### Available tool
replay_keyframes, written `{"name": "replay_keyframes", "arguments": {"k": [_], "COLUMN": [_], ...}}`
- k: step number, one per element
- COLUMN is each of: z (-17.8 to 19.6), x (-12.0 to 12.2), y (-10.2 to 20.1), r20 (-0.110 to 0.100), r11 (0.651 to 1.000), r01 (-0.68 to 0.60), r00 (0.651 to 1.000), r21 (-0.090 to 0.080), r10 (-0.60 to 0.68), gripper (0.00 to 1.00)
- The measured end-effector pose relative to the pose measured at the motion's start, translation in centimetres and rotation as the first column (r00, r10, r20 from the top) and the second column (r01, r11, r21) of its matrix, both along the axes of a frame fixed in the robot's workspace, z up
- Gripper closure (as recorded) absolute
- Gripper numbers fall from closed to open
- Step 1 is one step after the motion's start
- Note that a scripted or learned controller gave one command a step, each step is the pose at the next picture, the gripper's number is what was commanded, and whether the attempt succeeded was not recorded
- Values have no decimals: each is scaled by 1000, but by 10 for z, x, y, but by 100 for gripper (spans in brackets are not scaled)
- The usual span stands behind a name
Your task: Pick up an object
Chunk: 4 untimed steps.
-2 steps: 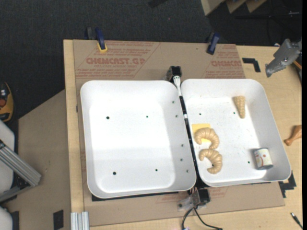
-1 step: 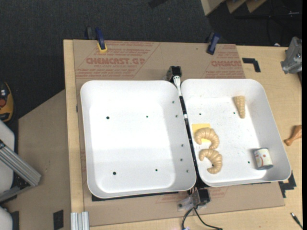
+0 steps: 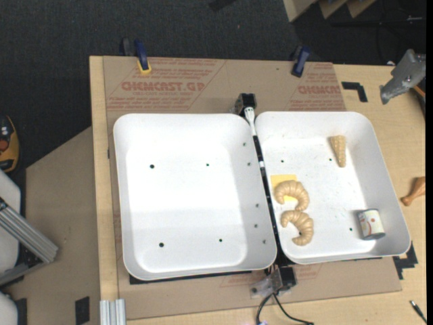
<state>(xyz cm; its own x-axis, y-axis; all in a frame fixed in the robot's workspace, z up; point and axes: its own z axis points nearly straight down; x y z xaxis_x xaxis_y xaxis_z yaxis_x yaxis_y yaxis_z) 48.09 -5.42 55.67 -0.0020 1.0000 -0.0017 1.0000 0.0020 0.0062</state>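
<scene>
Right bin (image 3: 379, 134) with cone (image 3: 337, 150), two croissants (image 3: 293, 195), can (image 3: 370, 223); tool (image 3: 404, 78) at the bench edge, grip state indeterminable; the isolated cone likely offers the cleanest pick.

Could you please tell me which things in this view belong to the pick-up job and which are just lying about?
Belonging to the job:
- two croissants
- cone
- small can
- yellow card
- right bin, which holds them all
- gripper, at the right edge, off the bins

Just lying about:
- left bin
- blue clamps
- cable
</scene>
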Motion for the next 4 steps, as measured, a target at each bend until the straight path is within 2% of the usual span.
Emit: {"name": "replay_keyframes", "arguments": {"k": [1, 2, 3, 4], "z": [-155, -136, -14, -21], "x": [-3, -1, -2, -2], "y": [113, 106, 158, 156], "r20": [-24, -2, 10, -6], "r11": [1000, 1000, 1000, 1000], "r01": [-10, 2, -5, 1], "r00": [1000, 1000, 1000, 1000], "r21": [2, 2, 7, 2], "r10": [10, -2, 5, -1], "gripper": [0, 100, 100, 0]}}
